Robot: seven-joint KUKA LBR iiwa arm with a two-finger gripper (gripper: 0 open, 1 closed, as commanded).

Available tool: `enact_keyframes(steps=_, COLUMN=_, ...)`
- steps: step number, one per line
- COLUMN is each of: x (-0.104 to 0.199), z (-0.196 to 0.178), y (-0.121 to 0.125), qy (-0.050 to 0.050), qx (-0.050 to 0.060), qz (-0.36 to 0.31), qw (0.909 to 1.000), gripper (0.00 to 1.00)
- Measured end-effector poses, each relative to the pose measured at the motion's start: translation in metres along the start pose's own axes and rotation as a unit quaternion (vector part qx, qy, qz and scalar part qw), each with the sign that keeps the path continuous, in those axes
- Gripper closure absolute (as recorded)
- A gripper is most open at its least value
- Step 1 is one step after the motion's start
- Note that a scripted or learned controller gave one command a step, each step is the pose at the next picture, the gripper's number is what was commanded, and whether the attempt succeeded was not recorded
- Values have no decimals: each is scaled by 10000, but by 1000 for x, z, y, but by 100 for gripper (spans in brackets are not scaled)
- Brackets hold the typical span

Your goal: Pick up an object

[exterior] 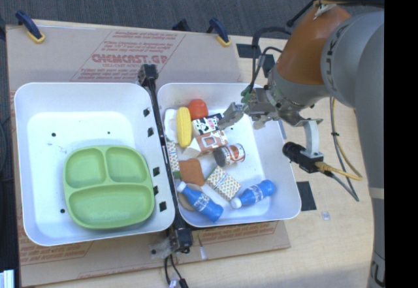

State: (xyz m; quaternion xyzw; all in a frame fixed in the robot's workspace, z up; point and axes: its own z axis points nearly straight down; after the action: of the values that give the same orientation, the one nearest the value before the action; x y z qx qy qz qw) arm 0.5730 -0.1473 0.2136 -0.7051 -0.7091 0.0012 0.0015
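Camera view looks down on the right bin [277, 179], where the things to pick from lie heaped together. Just below the claw [233, 112] and touching one another sit a black-and-white patterned carton [204, 125], a small orange-and-white box [210, 142] and a little red-labelled can [234, 153] on its side. Left of the claw lie a yellow corn cob [184, 127] and an orange-red piece [198, 110]; farther below it are a brown wedge [192, 172], a checkered box [224, 184] and two blue bottles [200, 202], all lying flat. The jumble suggests the items were tipped in loose, so a clean hold on one alone looks hard.

The claw hangs low at the upper edge of the heap, near the patterned carton, which I judge to be its likely target. Nothing shows between its tips; how far apart they stand is too small and dark to tell.

Far to the claw's left, the left bin [39, 117] holds a green divided plate [108, 185]. Both bins rest on cardboard [130, 51] clamped to the counter [326, 241]. The arm's orange band [310, 45] hides the wrist's far side.
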Motion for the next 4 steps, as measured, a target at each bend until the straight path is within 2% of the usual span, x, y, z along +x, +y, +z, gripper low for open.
enact_keyframes(steps=1, x=-28, z=104, y=52, qy=-11, qx=-89, qz=2, qw=10000, gripper=0)
enact_keyframes(steps=2, x=-28, z=92, y=53, qy=-20, qx=-103, qz=-15, qw=9999, gripper=100)
enact_keyframes(steps=3, x=-27, z=-1, y=43, qy=-4, qx=-22, qz=-2, qw=10000, gripper=100)
enact_keyframes(steps=4, x=13, z=20, y=84, qy=0, qx=-10, qz=-4, qw=10000, gripper=100)
